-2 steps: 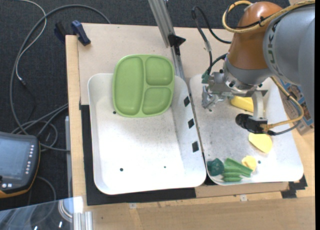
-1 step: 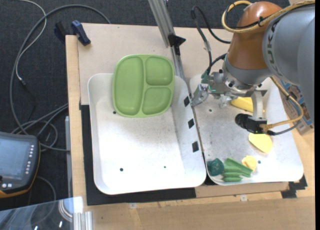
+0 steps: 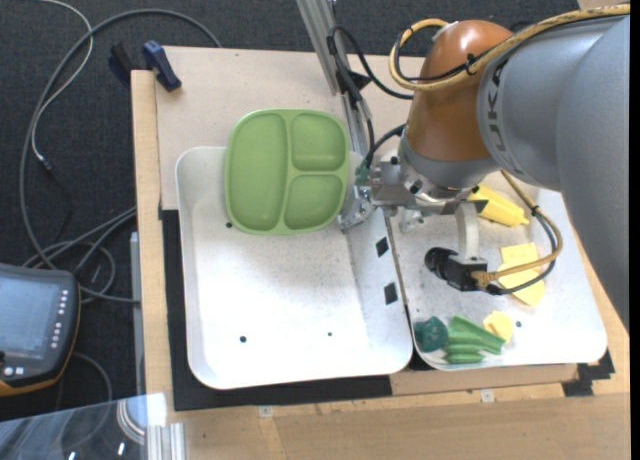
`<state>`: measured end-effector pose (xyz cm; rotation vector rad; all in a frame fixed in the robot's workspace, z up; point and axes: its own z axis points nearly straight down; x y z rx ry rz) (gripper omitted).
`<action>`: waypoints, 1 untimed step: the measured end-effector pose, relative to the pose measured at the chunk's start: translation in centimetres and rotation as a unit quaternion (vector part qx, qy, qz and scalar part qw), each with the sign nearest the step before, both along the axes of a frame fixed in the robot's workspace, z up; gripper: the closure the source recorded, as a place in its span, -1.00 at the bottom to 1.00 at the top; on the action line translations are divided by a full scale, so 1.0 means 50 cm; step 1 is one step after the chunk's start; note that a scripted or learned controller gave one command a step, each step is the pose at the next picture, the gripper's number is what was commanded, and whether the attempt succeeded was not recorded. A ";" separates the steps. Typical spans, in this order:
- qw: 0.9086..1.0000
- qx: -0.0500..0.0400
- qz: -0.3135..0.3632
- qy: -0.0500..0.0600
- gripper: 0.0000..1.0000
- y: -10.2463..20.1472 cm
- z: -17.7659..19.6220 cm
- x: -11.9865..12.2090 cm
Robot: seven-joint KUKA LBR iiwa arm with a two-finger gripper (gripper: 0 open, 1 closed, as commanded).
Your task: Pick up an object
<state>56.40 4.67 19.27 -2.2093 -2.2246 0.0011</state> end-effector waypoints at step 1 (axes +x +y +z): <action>1.000 -0.001 -0.003 -0.002 1.00 -0.007 0.022 0.003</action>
